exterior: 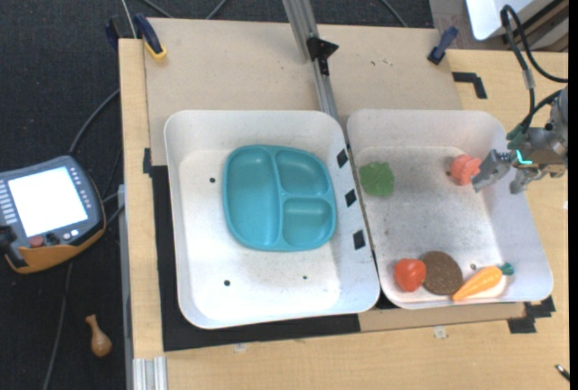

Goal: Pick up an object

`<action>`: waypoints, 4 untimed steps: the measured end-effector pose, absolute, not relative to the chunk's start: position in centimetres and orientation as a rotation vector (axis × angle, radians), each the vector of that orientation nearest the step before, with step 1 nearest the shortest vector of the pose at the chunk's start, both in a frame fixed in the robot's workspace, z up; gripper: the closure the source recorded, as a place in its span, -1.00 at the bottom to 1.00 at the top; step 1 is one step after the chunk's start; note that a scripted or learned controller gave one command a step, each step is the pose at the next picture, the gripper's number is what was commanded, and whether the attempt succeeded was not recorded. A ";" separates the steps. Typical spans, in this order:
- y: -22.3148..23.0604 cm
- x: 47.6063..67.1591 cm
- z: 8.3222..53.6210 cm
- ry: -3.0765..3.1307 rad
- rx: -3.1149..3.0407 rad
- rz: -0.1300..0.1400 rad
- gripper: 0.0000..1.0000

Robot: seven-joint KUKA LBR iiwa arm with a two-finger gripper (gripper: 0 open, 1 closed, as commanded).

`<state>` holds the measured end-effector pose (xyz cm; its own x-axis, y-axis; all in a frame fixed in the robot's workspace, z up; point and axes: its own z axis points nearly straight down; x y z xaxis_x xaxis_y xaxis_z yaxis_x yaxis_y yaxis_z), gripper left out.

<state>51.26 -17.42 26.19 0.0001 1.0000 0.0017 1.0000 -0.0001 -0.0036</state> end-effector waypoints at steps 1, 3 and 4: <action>-17.4 51.3 26.3 -2.221 -2.220 0.000 -1.00; -17.4 50.9 15.9 -2.218 -2.218 0.003 -1.00; -16.4 51.0 10.1 -2.218 -2.215 0.003 -1.00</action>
